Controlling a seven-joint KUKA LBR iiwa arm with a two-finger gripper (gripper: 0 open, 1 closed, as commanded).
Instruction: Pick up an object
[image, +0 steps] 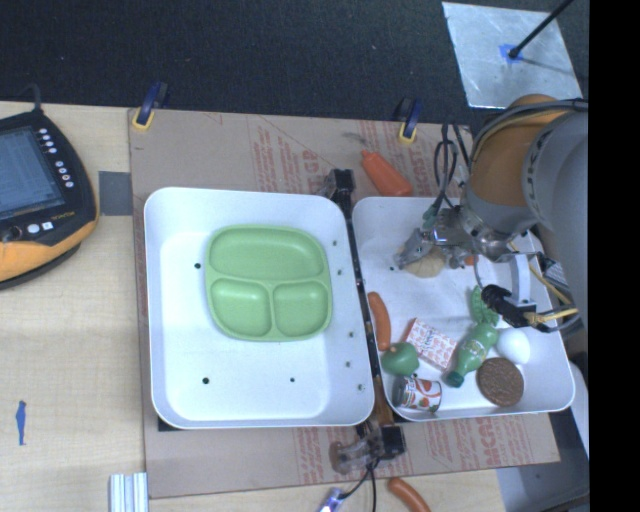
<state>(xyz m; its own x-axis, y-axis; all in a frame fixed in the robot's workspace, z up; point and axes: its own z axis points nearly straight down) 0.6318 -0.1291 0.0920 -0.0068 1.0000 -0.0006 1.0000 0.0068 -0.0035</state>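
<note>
1. Gripper (418, 250) low in the right bin (560, 398), near its upper left corner; fingers (408, 257) blurred and small, so open or shut: cannot tell.
2. Pale beige object (430, 267) just beside the fingertips, partly hidden; contact unclear.
3. Arm's wrist covering the bin's upper right corner.
4. Along the near edge of the right bin: sausage (379, 318), green pepper (401, 358), can (416, 394), red-and-white packet (431, 342), green bottle (473, 346), white egg (515, 346), brown disc (499, 381).
5. In the left bin (170, 390): green divided plate (268, 282), flat, three compartments.
6. Outside the bins: carrot (384, 174) on the cardboard.
</note>
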